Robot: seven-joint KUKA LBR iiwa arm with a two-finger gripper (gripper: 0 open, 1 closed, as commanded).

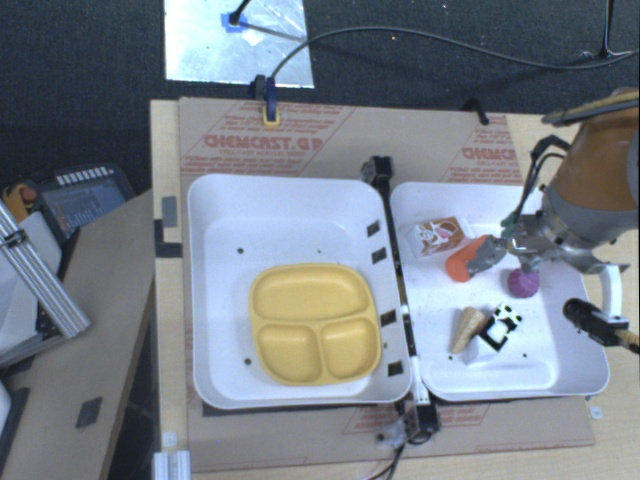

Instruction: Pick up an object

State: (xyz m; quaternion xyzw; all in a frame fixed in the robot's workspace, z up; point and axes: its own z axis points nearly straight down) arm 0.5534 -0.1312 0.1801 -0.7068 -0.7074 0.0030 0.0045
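My gripper (507, 260) hangs over the upper middle of the right bin (570, 368), open, with nothing between its fingers. One finger (488, 257) is by an orange object (462, 263) on its left; the other is just above a purple object (523, 284). A snack packet (440, 236) with red and white print lies at the bin's upper left. Nearer the front lie a tan cone (465, 328) and a black-and-white piece (500, 326).
The left bin (215, 268) holds a yellow divided tray (314, 322). A black clamp strip (392, 268) runs between the two bins. A cable (400, 40) crosses the dark floor behind the bench. A black part of the arm (592, 320) overhangs the right bin's right side.
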